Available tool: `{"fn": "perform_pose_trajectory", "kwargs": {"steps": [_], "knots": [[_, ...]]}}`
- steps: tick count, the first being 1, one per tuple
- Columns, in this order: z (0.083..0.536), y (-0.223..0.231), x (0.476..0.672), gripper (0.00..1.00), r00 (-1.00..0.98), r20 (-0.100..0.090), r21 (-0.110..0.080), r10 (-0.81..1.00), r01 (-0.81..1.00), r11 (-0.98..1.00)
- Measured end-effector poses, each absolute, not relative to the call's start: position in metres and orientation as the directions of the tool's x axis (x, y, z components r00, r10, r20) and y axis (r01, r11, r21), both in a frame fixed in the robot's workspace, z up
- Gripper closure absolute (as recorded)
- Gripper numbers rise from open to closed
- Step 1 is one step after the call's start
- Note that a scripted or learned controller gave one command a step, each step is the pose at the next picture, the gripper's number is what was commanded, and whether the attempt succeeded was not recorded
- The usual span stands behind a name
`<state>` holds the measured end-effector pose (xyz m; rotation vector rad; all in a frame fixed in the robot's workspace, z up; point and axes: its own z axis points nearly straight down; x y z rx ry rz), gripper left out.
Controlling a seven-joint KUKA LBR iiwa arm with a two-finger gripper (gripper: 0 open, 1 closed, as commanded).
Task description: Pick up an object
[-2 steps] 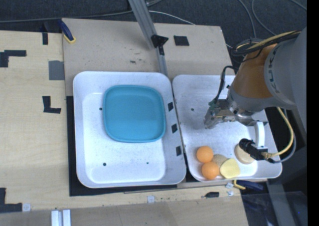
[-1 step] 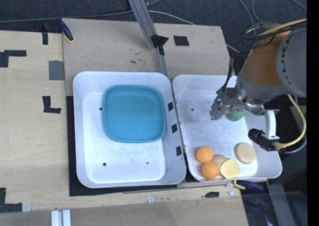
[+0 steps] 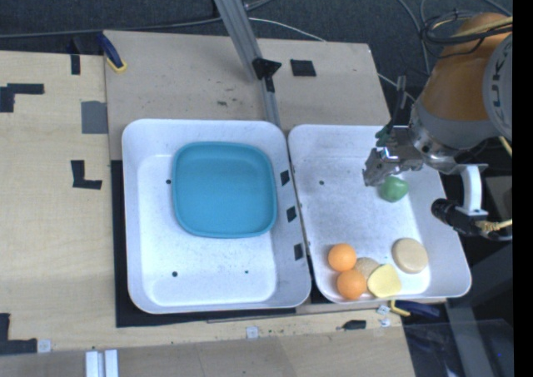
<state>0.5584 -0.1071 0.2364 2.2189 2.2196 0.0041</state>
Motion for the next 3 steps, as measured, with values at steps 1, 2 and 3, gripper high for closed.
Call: {"fn": "perform_pose_trajectory", "kwargs": {"steps": [1,2,3], "knots": [[0.241,-0.054,0.550,1.00,-0.005,0.001,0.000,1.000,1.000,0.005],[0.247,-0.005,0.552,1.00,-0.005,0.001,-0.001,1.000,1.000,0.005],[0.250,0.041,0.547,1.00,-0.005,0.001,-0.001,1.000,1.000,0.005]]}}
